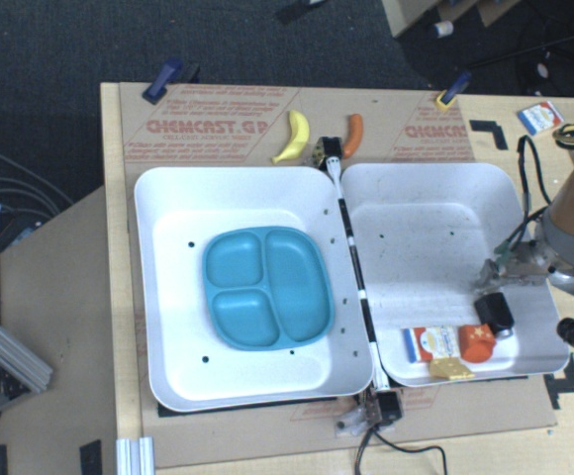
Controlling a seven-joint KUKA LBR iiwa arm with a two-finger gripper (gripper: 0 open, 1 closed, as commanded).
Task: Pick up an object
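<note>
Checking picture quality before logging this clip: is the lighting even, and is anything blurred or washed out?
Camera view: soft, even light, with faint shadows inside the left bin; the blue plate is clear, no glare; the white right bin is bright yet keeps its speckles; the packet at its near edge and the gripper look soft, details unreadable.

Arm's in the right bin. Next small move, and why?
Probably shift the gripper toward the near wall of the right bin, above the red object: that, a white-and-orange packet and a yellow piece cluster there, nearer the camera than the gripper.
</note>
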